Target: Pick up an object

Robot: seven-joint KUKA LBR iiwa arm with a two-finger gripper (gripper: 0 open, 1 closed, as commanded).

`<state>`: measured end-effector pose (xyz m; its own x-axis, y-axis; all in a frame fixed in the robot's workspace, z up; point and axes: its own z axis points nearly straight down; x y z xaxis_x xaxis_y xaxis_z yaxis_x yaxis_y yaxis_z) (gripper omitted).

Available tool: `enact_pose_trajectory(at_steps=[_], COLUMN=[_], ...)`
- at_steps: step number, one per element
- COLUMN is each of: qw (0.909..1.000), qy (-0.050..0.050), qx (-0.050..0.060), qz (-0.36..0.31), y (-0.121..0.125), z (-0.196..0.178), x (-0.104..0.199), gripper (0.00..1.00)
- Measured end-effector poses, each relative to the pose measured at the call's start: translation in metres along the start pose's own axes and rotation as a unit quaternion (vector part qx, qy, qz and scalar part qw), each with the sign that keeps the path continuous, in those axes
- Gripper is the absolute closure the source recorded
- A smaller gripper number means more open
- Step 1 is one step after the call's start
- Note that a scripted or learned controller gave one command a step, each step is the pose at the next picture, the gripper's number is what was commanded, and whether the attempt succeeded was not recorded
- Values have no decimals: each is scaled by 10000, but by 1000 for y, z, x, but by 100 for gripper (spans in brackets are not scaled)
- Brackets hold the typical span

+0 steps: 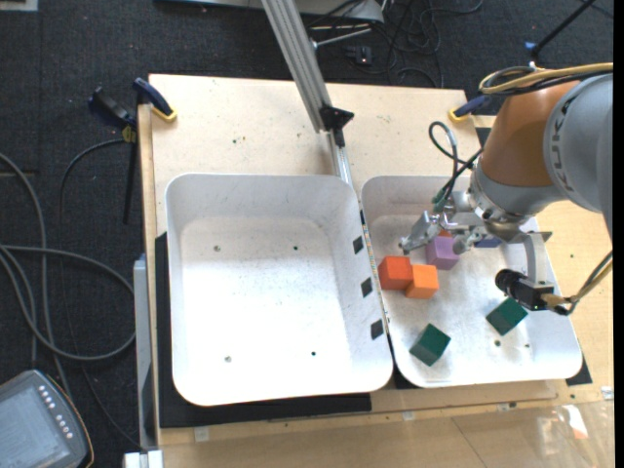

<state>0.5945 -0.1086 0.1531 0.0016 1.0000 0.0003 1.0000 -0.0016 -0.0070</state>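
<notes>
- A small purple block [446,252] is seen in the right white plastic bin [556,359], directly at the tool [441,234].
- Whether the tool is wide, narrow or gripping cannot be told.
- Two orange cubes [408,276] lie just beside; two dark green blocks [430,343] lie apart.
- The step is judged as grasp approach; closure and a straight lift are called for next.
</notes>
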Motion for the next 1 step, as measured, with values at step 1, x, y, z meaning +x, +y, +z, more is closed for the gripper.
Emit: enact_pose_trajectory(at_steps=[1], qw=[9999], qy=[-23], qx=[-132], qz=[-8], y=[6], z=[29], x=[-1], gripper=[0])
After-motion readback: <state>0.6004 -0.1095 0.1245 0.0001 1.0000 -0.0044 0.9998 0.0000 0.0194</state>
